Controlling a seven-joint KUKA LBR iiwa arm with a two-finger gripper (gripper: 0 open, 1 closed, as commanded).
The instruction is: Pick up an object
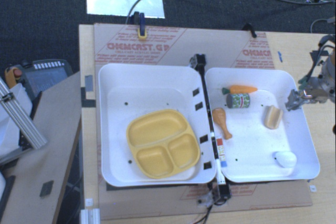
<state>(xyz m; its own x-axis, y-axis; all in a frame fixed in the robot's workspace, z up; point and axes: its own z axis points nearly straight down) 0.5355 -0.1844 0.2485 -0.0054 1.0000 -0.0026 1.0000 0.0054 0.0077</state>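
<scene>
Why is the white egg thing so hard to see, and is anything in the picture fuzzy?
In the camera view, the white egg-shaped object nearly blends into the bright white right bin, marked off mostly by a faint shadow; the gripper at the right edge looks soft and blurry; the yellow tray in the left bin is evenly lit, without strong glare.

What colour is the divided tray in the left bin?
Yellow. The divided tray shows plainly in the camera view, lying in the left bin.
</scene>
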